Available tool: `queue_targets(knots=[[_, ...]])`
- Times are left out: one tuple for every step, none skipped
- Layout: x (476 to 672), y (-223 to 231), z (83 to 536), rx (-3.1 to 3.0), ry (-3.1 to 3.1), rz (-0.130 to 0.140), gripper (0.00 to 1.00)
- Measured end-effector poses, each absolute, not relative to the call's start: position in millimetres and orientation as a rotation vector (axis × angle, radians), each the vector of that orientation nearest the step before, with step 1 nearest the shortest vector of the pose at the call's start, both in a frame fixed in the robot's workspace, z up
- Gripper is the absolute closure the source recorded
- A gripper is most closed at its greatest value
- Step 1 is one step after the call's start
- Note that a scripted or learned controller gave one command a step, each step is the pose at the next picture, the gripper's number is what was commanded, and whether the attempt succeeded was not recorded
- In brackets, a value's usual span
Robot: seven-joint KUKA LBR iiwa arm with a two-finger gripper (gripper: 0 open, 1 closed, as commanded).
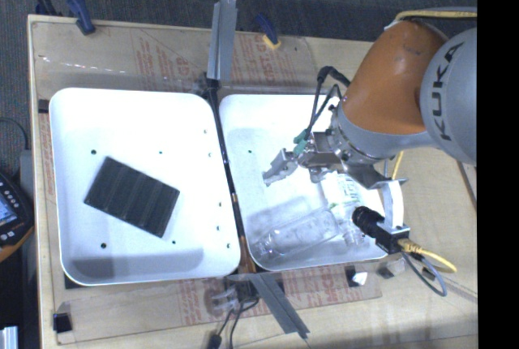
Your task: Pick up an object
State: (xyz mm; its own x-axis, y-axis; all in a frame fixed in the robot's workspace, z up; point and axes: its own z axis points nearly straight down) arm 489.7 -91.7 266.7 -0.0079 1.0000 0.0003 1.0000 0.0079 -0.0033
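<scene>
Claw [280, 166] hangs over the middle of the right bin [243, 116]; whether it is released or clenched cannot be told, and nothing shows between its tips. Clear bottle [302, 232] lies on its side at the bin's near edge, black pad [131, 196] flat in the left bin [122, 108]. Judged: no pick made yet; descent, grasp and lift all remain.

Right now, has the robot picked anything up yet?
Not yet, it seems. The end effector is over the right bin, with nothing visible between its fingers. A clear plastic bottle lies on that bin's floor, and a dark ridged slab lies in the left bin. Grasping and lifting are left.
</scene>
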Motion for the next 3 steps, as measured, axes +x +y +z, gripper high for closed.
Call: queue_targets(knots=[[477.1, -155.4, 293.8, -2.288, -2.154, 0.002, 0.00], [509.3, -175.1, 260.2, -1.974, -2.441, 0.003, 0.00], [509.3, -175.3, 260.2, -1.975, -2.441, 0.003, 0.00]])
